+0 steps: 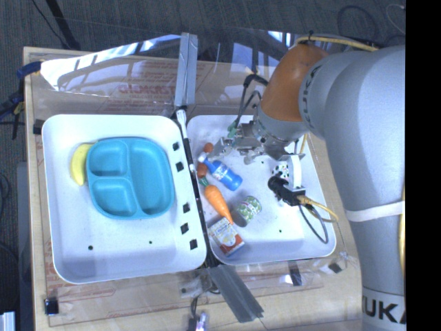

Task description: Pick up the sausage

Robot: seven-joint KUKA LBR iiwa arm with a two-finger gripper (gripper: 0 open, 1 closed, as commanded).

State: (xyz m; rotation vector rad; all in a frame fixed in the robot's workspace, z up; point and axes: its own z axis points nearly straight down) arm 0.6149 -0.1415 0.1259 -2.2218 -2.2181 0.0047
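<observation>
Gripper [238, 143] sits low in the right bin [313, 243], near its far wall, arm [358, 116] reaching in from the right. Finger state: cannot tell, the metal parts blur together from this angle.

Just left of the gripper, against the bin's left wall: a small reddish-brown piece, likely the sausage [204, 158], part hidden by the bottle. Not between the fingers.

Bottle [224, 174], blue with white cap, lies just below-left of the gripper, touching or nearly touching the sausage.

Carrot [216, 198] lies further below, near the divider. Green ball [249, 207] just right of the carrot. Carton [226, 236] at the near-left corner, below the carrot.

Black cable [303, 205] trails from the wrist across the bin's right side.

Well left of the gripper, in the left bin [110, 254]: blue tray [129, 176], with a banana [80, 163] tucked at its left edge.
</observation>
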